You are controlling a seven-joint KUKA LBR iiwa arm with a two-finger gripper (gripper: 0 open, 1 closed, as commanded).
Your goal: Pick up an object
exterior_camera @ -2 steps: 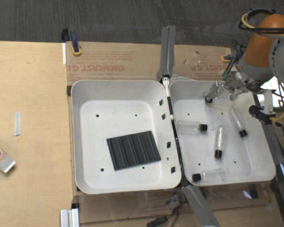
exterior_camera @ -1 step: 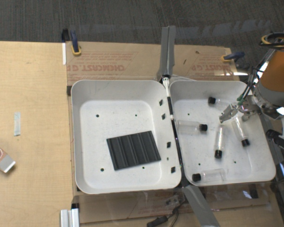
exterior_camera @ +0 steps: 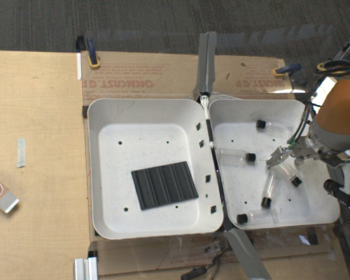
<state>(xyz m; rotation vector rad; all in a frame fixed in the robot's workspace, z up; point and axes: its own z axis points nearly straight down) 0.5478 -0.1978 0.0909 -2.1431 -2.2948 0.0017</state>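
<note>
Camera view, bench: a big tan top [exterior_camera: 35,109] with a sheet of brown cardboard [exterior_camera: 181,74] under the bins, held by clamps at the back.
Left bin: a shallow white tray [exterior_camera: 105,121] on the left side of the pair.
Right bin: a white tray [exterior_camera: 233,112] touching the left one along the middle.
Arm: grey with an orange band [exterior_camera: 341,107], reaching in from the right over the right bin.
Black mat: a dark ribbed rectangle [exterior_camera: 164,185] lying flat and a bit turned in the left bin.
Gripper: silver fingers [exterior_camera: 283,158] low over the right bin, near its right half; I cannot tell if they are apart or closed, and I see nothing held between them.
Clear tubes: several small see-through tubes with black caps, all in the right bin. One [exterior_camera: 268,190] lies just below the gripper, one [exterior_camera: 248,156] to its left, one [exterior_camera: 261,123] near the back, one [exterior_camera: 242,218] at the front edge.
Small packet: a red and white thing [exterior_camera: 1,195] on the bench, far left.
</note>
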